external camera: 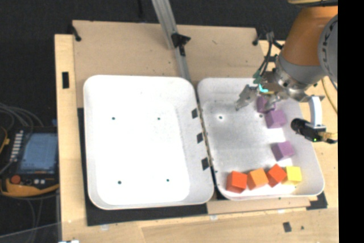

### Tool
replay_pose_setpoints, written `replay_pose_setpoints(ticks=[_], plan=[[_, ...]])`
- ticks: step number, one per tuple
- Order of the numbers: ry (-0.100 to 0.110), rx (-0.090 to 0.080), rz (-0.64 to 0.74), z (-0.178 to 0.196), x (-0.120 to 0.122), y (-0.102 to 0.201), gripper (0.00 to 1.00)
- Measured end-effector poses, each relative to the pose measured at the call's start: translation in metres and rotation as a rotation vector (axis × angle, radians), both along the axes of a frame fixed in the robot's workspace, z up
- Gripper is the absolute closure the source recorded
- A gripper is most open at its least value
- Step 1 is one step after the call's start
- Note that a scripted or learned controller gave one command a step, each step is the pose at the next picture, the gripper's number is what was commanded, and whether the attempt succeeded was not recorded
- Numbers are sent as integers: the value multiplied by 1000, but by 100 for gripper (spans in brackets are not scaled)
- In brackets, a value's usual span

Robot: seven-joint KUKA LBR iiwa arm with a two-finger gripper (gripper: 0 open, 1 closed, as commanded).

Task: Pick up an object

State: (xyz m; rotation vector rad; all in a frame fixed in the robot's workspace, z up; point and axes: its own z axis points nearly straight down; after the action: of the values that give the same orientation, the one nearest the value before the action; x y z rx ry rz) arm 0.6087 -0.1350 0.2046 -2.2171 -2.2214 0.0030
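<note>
Far left, off the table (67,122): a small screen unit (35,155) with cables. On the table, the left bin (96,139), white and shallow, with just a few dark specks on its floor. Above, a slanted metal rail (161,0) running down toward the gap between the two bins.

Next, the right bin (227,139). Along its near edge, a row of blocks side by side: red-orange block (236,181), orange block (257,177), red block (276,173), yellow block (293,173). Further up, a purple block (282,149) lying alone, and an upper purple block (276,117) just below the end effector (259,97).

End effector low over the bin's upper right part, fingers spread apart, with a small purple piece (262,103) seemingly between or just under them; actual grip impossible to confirm from this angle. Behind it, the grey arm (304,42) with its orange band.

Judged progress: reach apparently done, grasp around the purple piece at most under way, nothing visibly lifted clear of the bin. Left to do: closing firmly and raising.
</note>
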Motion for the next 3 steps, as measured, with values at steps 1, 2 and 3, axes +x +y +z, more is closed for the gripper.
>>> replay_pose_setpoints(ticks=[1, 2, 3], plan=[[-5, -1, 0, 2, 1, 0, 0], [0, -2, -3, -42, -6, -3, 0], [0, -2, -4, -93, -14, -12, 0]])
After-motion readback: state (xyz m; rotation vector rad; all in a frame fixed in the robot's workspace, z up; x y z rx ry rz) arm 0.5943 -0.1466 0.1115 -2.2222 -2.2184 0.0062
